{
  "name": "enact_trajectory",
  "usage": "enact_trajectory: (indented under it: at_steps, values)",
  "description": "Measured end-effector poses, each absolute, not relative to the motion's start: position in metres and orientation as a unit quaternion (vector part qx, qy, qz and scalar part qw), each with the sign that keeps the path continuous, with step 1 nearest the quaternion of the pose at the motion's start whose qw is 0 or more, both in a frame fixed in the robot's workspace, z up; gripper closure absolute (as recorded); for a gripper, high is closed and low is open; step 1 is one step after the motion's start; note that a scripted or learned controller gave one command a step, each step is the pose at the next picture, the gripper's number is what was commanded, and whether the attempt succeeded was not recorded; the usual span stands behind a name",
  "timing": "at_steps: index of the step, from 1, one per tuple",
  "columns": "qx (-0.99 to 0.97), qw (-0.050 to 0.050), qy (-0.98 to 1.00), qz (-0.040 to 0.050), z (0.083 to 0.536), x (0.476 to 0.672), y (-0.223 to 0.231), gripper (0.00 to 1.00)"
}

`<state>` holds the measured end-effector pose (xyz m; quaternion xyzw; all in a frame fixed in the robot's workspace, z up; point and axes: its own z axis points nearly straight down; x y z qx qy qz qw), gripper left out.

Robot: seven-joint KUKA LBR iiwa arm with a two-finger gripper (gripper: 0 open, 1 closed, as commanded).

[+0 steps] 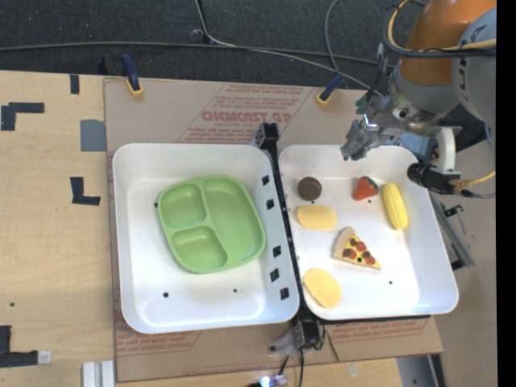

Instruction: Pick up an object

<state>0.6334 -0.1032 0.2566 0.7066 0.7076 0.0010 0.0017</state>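
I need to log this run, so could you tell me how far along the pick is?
Nothing looks picked yet: the brown round piece, red piece, corn, pizza slice and two yellow pieces all lie in the right bin. The gripper hangs over that bin's far edge. Descent, grasp and lift remain.

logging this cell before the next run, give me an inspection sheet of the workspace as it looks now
surface: brown board clamped to the bench, bearing a left bin and a right bin, both white
job's things: in the right bin, brown round piece, red piece, corn cob, pizza slice, two pale yellow pieces
clutter: green divided plate in the left bin
gripper: gripper hangs over the right bin's far edge, holding nothing seen
cables: black cables across the dark backdrop
surroundings: black tape marks on the bench
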Motion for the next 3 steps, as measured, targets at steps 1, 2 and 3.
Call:
enact_trajectory:
  at_steps: [1, 2, 3]
  values:
    - [0.705, -0.001, 0.709, -0.0007, 0.239, 0.618, -0.048, 1.00]
    - [0.705, -0.001, 0.709, -0.0002, 0.245, 0.604, 0.003, 1.00]
    - [0.705, -0.001, 0.710, -0.0006, 0.236, 0.600, 0.060, 1.00]
